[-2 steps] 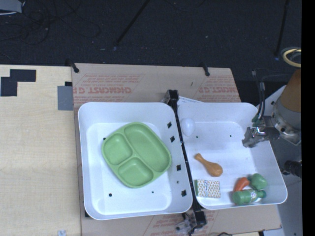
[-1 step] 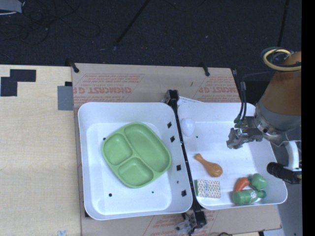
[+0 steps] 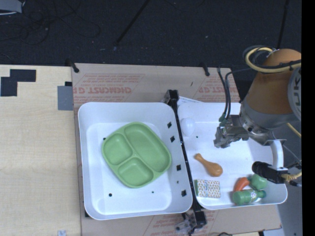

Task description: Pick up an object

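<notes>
A divided plate [image 3: 136, 154] lies in the middle of the left bin [image 3: 93, 127]. In the right bin [image 3: 206, 117], a drumstick [image 3: 208, 164] sits centrally, a packet [image 3: 208, 188] at the near edge, and vegetables [image 3: 250, 189] in the near right corner.

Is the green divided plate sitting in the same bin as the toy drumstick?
No, the green divided plate lies in the left bin, while the toy drumstick lies in the right bin.

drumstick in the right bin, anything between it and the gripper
Nothing visible. The gripper hangs above bare white floor of the right bin, and the drumstick lies just below-left of it in the view, apart from the other items.
</notes>
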Tool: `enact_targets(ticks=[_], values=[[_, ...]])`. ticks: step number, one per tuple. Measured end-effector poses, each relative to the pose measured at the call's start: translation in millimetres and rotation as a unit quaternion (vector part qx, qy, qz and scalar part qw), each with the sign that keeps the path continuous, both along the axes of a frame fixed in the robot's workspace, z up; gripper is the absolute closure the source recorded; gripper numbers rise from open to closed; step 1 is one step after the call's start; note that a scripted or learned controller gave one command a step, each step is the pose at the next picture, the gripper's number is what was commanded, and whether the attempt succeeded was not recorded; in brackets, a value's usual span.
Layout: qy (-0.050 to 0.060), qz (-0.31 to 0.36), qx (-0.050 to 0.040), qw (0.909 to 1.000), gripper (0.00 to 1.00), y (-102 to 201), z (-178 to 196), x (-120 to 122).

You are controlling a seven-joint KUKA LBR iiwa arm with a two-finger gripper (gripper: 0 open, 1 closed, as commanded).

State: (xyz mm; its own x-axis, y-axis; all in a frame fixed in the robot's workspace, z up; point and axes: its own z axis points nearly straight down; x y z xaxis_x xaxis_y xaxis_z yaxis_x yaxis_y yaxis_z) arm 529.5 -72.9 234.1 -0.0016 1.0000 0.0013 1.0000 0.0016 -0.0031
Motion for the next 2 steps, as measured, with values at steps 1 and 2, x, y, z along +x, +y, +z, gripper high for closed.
enact_targets(ticks=[1,2], values=[[0.0,0.0,-0.0002,1.0,1.0,52,8,3],[0.001,0.0,-0.0002,1.0,1.0,99,-5,-3]])
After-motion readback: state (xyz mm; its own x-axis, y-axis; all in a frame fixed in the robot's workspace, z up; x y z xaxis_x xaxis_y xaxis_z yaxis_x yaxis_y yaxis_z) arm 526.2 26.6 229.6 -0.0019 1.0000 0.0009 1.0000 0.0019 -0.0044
